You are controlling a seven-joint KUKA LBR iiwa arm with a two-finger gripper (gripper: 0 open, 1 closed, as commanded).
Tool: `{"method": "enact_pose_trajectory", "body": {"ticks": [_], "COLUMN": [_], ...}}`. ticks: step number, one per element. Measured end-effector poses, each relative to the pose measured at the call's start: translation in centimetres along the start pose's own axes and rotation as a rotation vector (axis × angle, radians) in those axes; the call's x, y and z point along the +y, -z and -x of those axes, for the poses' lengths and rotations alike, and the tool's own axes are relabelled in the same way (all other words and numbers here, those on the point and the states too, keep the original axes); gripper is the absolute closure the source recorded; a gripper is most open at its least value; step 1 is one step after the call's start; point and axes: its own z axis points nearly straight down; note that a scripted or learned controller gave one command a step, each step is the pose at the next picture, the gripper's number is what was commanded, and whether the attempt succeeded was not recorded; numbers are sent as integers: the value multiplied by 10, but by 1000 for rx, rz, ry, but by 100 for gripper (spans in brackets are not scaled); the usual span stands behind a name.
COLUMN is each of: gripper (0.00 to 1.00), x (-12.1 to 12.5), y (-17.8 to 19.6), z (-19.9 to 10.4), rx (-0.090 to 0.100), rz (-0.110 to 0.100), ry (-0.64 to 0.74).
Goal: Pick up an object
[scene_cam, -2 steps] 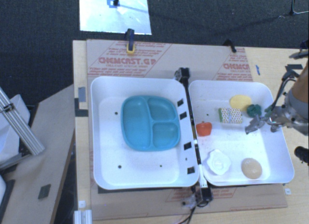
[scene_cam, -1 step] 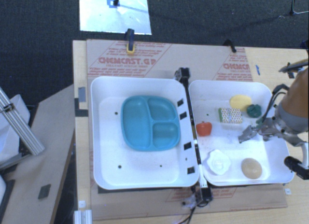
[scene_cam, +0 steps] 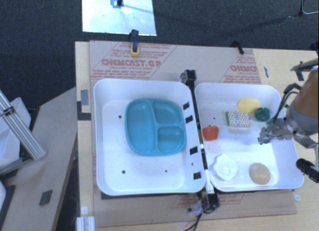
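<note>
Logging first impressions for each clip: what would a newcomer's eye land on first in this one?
Probably the bright blue divided tray, alone in the left bin. Next, the cluster of small items in the right bin: a red object near the divider, a yellow one with a green one beside it at the back, and a tan egg-shaped piece at the front. The gripper hangs over that bin's right side, holding nothing visible.

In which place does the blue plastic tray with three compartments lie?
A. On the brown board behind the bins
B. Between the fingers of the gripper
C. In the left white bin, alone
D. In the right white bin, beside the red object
C: the blue plastic tray with three compartments lies flat in the left white bin, with no other object in that bin.
</note>
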Motion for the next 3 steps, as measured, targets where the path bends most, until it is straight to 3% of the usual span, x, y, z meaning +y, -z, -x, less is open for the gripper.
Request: {"method": "enact_pose_trajectory", "body": {"ticks": [2,3], "gripper": [100,100], "x": [1,-2], "y": [118,112], "z": [1,-44], "rx": [-1,3], "rz": [4,-2], "ry": [3,7]}}
